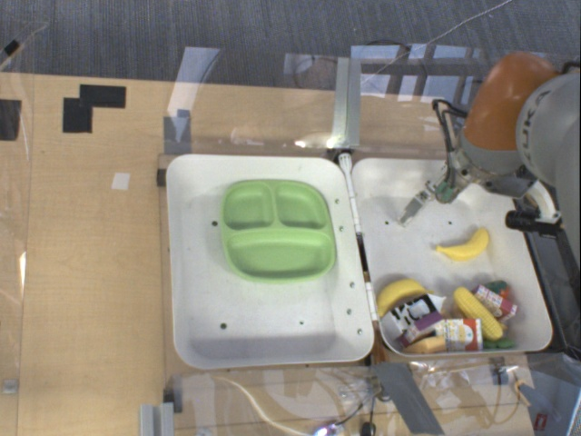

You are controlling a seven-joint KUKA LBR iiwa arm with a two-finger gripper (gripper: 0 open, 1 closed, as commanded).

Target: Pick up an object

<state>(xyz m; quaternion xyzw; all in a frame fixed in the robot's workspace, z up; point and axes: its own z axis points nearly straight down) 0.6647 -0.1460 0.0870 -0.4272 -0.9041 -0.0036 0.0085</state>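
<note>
Progress: nothing lifted yet, pick still to do | jaws (413, 209): slim metal fingers hang over bare floor near right bin's (381, 184) far-left corner, gap unclear, grasping nothing | target: curved, smooth yellow banana (464, 245) mid-bin; glossy packets (449, 321) along near edge | left bin: green plastic divided tray (277, 230).

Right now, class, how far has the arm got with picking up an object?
Nothing looks picked yet. The gripper hangs low in the right bin with nothing between its fingers. The banana lies loose nearby; other items sit heaped at the bin's near end. Grasping and lifting remain.
</note>
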